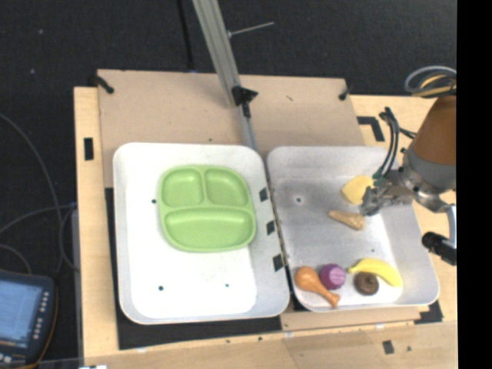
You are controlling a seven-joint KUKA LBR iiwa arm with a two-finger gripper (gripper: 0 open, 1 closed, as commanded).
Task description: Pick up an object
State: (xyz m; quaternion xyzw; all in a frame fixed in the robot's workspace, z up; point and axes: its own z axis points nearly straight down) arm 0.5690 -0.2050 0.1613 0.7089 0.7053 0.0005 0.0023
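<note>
Beside hand (372,203) — tan piece (347,220), touching unclear

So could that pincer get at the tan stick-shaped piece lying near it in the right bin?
Probably yes. The pincer hovers just beside the tan piece, which lies alone on bare bin floor; only the pale yellow item sits close by.

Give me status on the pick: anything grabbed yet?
Done: the grey arm has reached into the right white bin, with its pincer low by the pale yellow rounded piece and the tan stick-shaped piece.
In hand: nothing visibly lifted; both pieces lie on the bin floor.
Left: close on one and raise it. The yellow banana, purple piece and orange pear-shaped piece sit untouched at the near edge.
</note>
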